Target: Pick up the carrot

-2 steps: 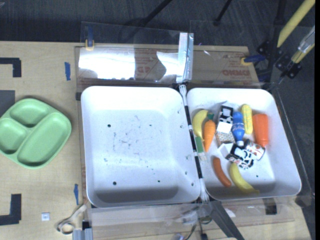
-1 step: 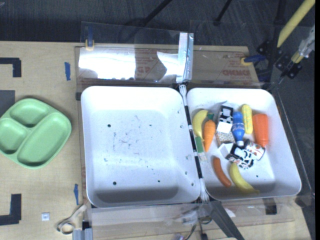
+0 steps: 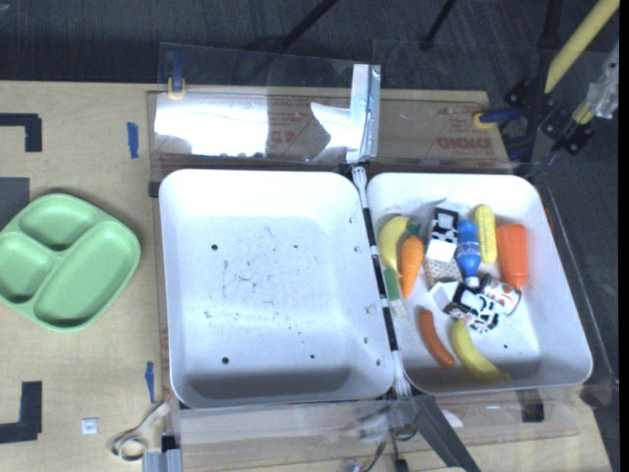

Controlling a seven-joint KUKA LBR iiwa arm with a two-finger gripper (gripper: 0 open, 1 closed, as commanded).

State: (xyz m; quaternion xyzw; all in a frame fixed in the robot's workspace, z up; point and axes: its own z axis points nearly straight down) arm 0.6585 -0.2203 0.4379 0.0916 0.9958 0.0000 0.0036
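Observation:
The right bin (image 3: 560, 264) holds a pile of toy food. A small tapered orange carrot (image 3: 411, 264) lies near the bin's left wall, between a yellow banana-like piece (image 3: 391, 236) and a pale block (image 3: 441, 260). A green piece (image 3: 392, 284) lies just below its left side. A thicker orange piece (image 3: 512, 253), also carrot-like, lies upright in the picture toward the bin's right side, beside a blue bottle (image 3: 469, 252) and a yellow corn cob (image 3: 485, 226).
The same bin also holds a black-and-white toy (image 3: 482, 305), a red-orange sausage shape (image 3: 434, 337) and a banana (image 3: 473, 352). The left bin (image 3: 265, 273) shows bare white floor. A green divided plate (image 3: 67, 261) sits on the bench at far left.

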